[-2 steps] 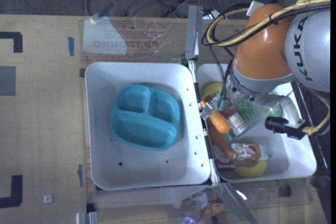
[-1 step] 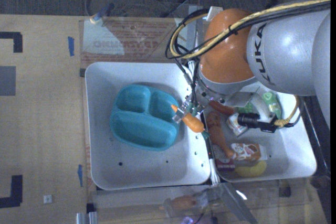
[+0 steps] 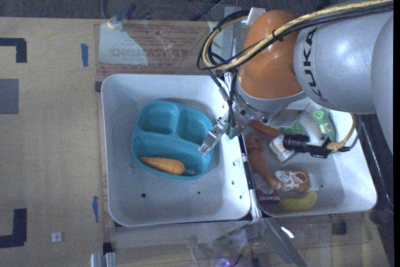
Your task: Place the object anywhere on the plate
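- Two white bins [image 3: 119, 153] share a tan bench.
- Carrot [image 3: 164, 165], frame centre-left, lies in the teal plate's [image 3: 169, 137] lower compartment.
- Gripper [image 3: 215, 134], fingers parted, empty, hangs at the plate's right rim.
- Carrot looks light, stiff, smooth; pinch mid-body.

A blue plate [image 3: 172, 137] with 3 compartments sits in the left bin [image 3: 125, 197]; a carrot [image 3: 163, 164] lies in its near compartment. The gripper [image 3: 212, 137] hangs over the plate's right edge. Packets and a banana [image 3: 299, 201] crowd the right bin [image 3: 359, 187].
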{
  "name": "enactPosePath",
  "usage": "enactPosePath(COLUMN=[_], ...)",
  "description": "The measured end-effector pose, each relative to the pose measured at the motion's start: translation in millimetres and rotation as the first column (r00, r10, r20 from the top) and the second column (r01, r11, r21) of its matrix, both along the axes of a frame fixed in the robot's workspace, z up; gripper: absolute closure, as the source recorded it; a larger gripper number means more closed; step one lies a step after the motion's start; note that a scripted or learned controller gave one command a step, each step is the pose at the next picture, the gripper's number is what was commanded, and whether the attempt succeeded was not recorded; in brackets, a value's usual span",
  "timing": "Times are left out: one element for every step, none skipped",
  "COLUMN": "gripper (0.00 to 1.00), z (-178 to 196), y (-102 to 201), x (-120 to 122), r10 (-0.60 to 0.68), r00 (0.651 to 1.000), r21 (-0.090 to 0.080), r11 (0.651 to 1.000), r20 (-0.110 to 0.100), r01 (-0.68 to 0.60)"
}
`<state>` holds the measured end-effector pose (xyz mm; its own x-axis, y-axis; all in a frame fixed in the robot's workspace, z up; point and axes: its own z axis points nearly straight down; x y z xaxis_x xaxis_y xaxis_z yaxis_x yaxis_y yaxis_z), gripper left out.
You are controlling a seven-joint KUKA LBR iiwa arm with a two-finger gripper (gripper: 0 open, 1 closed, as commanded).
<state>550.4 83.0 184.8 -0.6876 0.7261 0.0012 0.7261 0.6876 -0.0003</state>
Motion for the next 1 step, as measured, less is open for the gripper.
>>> enactPosePath(gripper=[0.0], z=[0.5], y=[-3.9], x=[28.5], r10=[0.131], r00=[0.991], r21=[-0.001], r11=[0.991], r20=[0.006], r01=[-0.131])
